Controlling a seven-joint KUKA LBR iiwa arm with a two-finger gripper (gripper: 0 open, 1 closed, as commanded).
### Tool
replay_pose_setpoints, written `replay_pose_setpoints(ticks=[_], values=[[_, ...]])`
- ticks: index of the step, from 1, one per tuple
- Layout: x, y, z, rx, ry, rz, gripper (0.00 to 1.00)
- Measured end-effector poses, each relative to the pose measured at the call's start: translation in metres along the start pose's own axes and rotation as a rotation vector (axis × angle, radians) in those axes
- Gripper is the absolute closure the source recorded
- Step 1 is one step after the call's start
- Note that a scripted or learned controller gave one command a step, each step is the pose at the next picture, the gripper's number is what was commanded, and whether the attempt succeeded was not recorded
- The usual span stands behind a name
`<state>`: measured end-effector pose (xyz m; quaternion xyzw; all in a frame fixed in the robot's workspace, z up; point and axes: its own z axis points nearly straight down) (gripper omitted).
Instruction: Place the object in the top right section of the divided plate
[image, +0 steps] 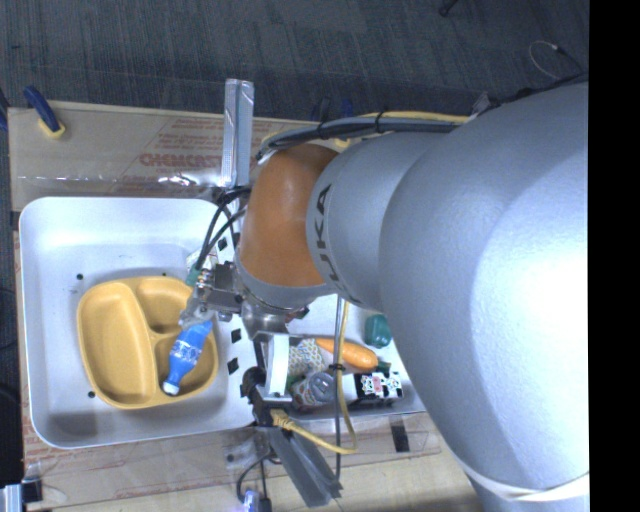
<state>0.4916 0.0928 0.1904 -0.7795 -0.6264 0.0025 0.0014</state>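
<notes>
The grey arm (470, 290) fills the right half of the frame, its orange band (285, 225) just left of centre, and reaches down toward the left white bin (50, 240), which occupies the left-centre of the picture on the worktop (120, 140). Inside that bin lies a yellow divided plate (115, 340) with one long section on its left side and two smaller sections on its right. A small clear bottle (187, 352) with a blue label and blue cap lies tilted across the plate's lower right section, cap pointing toward the lower left, its upper end reaching up to the gripper (208, 300). The gripper sits at the plate's right edge, just above the bottle's upper end; whether the jaws are spread or pinching the bottle cannot be told from this angle. Below the arm, in the lower centre of the frame, the second bin (395, 350) shows an orange carrot-like item (347, 352), a teal object (377, 328) and a dark packet (375, 385) lying close together.
</notes>
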Motion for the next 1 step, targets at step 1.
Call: replay_pose_setpoints(ticks=[1], values=[[0.0377, 0.0261, 0.0106, -0.002, 0.0, -0.188, 0.0]])
